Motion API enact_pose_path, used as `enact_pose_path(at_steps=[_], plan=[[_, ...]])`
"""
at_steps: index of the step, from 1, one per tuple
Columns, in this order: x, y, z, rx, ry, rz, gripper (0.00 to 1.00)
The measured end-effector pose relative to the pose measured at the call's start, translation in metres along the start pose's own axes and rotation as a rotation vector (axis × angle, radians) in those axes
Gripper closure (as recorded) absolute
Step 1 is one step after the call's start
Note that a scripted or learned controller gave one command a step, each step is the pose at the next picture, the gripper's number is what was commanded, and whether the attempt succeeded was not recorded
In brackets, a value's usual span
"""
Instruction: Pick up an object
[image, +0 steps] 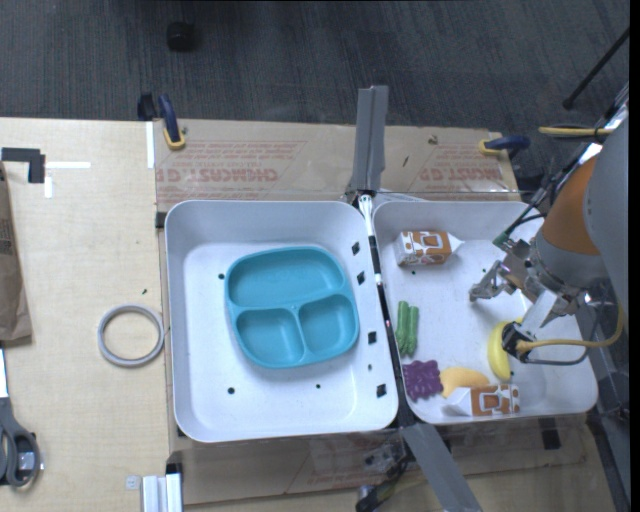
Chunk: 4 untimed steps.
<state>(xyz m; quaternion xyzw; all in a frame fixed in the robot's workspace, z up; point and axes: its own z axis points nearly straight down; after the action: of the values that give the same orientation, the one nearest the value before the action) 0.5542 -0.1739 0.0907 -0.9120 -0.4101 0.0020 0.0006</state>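
From my console the gripper (492, 290) hangs over the right bin (450, 310), whether its fingers are spread or pressed I cannot tell, so I would centre over the banana (499, 352) just beside it, descend straight, and avoid the carton (424, 248).

open floor mid right bin (450, 300), toys (460, 385) crowding front edge
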Motion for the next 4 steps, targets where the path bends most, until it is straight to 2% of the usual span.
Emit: enact_pose_path(at_steps=[1, 2, 3, 4], plan=[[0.0, -0.001, -0.008, 0.003, -0.004, -0.004, 1.0], [0.001, 0.045, -0.001, -0.002, 0.0, -0.331, 1.0], [0.005, -0.01, -0.001, -0.001, 0.002, -0.416, 1.0], [0.029, -0.012, -0.063, -0.002, 0.001, -0.355, 1.0]])
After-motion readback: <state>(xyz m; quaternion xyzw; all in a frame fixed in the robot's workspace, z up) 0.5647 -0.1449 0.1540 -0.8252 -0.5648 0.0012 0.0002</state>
